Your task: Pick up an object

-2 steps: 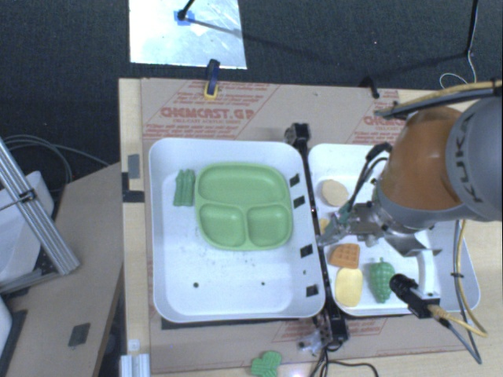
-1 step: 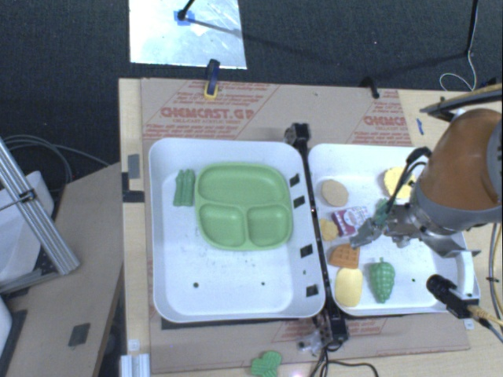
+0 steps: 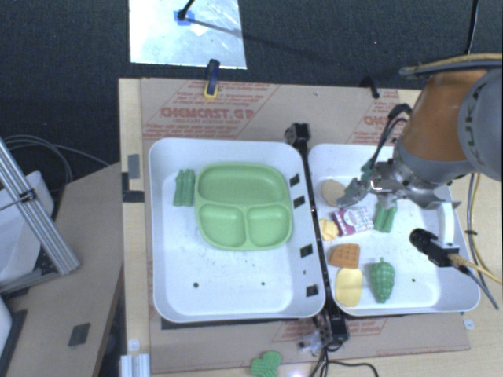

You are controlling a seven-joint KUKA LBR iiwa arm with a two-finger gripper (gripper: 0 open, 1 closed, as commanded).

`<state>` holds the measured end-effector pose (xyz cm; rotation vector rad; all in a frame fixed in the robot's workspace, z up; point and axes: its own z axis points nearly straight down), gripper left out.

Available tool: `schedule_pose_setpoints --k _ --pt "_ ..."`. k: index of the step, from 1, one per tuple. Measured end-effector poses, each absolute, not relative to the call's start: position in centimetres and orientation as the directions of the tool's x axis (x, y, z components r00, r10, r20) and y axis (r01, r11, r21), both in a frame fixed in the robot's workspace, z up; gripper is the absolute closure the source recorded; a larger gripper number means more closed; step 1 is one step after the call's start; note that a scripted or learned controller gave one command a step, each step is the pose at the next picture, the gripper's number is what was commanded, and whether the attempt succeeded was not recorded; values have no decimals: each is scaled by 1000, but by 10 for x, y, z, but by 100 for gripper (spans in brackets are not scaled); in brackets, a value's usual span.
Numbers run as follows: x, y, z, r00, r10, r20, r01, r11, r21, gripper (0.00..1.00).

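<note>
1. The right bin [image 3: 452,285] holds the pickable things: a pink packet [image 3: 355,220], a green stick [image 3: 384,217], a waffle [image 3: 344,254], a yellow piece [image 3: 349,286], a knobbly green fruit [image 3: 381,280], a tan lump [image 3: 334,189] and a small yellow bit [image 3: 328,228].
2. The left bin [image 3: 169,289] carries a green divided tray [image 3: 242,206] and a green strip [image 3: 184,188] beside it.
3. The packet looks like the likeliest target, lying just under the gripper [image 3: 369,188]. I'd guess it is light, thin and slippery, apt to slide or crumple; pinching across its short width, pressing down to the floor, seems best.
4. The other pieces look like light, hard toy food, stiff enough to squeeze; the stick touching the packet's right edge could get caught too.
5. The arm reaches in from the right, orange band high, wrist bent down over the bin's upper middle.
6. Whether the claw is wide or narrow I cannot tell from here; nothing is visibly between its tips.
</note>
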<state>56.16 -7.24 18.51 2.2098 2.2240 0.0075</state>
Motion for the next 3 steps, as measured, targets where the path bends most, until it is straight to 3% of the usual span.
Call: schedule_pose_setpoints --k 1,2,3 --pt "573 -144 98 -1 1000 -5 1000 1 12 0" --pt "484 -141 191 2 1000 0 1000 -2 2 0" --pt "526 -89 296 -12 1000 -1 1000 12 16 0"
